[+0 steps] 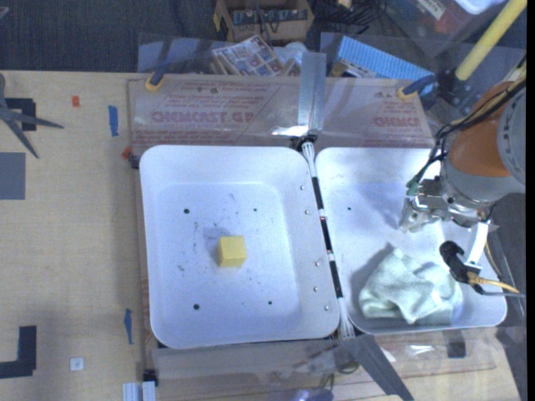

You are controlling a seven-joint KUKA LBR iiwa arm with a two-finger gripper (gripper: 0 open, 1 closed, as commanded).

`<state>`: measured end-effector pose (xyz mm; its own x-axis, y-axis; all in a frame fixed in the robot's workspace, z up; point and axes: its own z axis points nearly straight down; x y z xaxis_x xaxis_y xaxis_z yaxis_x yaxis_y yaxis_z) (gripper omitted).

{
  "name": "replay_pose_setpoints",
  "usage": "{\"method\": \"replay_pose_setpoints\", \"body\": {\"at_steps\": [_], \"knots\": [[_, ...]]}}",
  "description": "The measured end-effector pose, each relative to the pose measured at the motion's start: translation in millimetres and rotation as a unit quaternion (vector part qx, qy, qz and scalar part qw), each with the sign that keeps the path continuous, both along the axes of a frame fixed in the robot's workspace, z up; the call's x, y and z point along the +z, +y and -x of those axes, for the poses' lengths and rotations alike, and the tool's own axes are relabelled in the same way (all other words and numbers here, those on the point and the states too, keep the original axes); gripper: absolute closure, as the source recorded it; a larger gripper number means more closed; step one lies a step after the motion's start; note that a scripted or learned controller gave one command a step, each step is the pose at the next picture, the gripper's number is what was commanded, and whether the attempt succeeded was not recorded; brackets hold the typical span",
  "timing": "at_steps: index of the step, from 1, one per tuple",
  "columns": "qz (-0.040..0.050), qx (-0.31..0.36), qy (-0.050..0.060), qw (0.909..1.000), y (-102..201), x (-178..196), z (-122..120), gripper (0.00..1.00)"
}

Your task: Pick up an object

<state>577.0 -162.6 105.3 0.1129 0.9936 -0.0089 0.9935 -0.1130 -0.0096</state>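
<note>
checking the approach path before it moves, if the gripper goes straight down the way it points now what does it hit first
Probably the pale cloth bunched in the right bin. The gripper hangs above that bin, pointing down, close to the cloth's upper edge. Depth is unclear from this slanted view, so it might just miss the cloth and meet the bare bin floor instead.

Wooden bench [67, 249], two white bins [167, 182] side by side, maybe scissors [21, 124] far left

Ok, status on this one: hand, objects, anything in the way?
Hand over right bin, nothing seen in it. Pale cloth just below it. Yellow block alone in left bin.
</note>
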Motion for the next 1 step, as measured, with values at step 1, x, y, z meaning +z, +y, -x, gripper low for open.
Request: {"method": "replay_pose_setpoints", "body": {"at_steps": [1], "knots": [[0.0003, 0.000, 0.003, 1.0000, -1.4, 5.8, 0.7, 1.00]]}}
